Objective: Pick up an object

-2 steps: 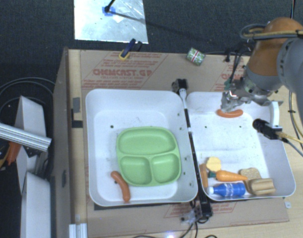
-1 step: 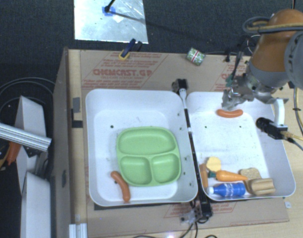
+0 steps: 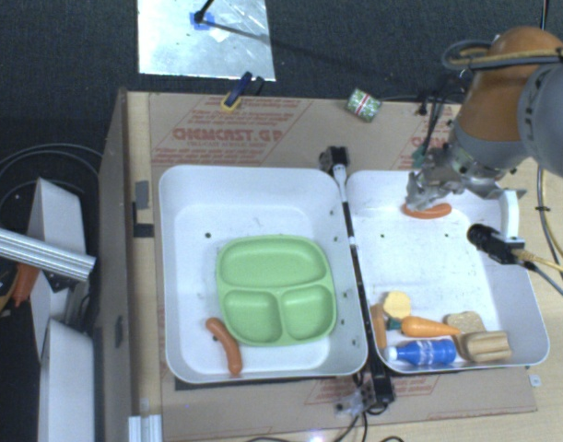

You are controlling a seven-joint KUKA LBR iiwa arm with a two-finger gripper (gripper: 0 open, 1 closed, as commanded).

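Sausage-shaped and orange, the piece point(image 3: 428, 211) we take for the target lies flat on the floor of the right bin point(image 3: 447, 265), directly under the end effector point(image 3: 428, 194) and touching or nearly touching its tip. We cannot tell whether the end effector is spread or pressed together, because the wrist body hides that part from above. We see nothing lifted clear of the bin floor, so we judge the pick as not yet done: the approach is made, while the closing, the lift and the carry are left.

Toward the near edge of the same bin, well apart from the end effector, sits a cluster of other candidates: a blue bottle point(image 3: 426, 352), a carrot point(image 3: 427, 326), a round yellow piece point(image 3: 397, 303), a slice of bread point(image 3: 464, 321) and a wooden block point(image 3: 485, 345). Across the divider, to the far side from the arm, the left bin point(image 3: 198, 210) holds a green divided plate point(image 3: 276, 288) with a second sausage point(image 3: 225, 344) just beside its near corner. Beyond the bins, on the counter point(image 3: 263, 127), a small green can point(image 3: 363, 104) lies near the end effector's far side.

If the orange piece is flat and slick, we expect it could slip out as the lift begins.
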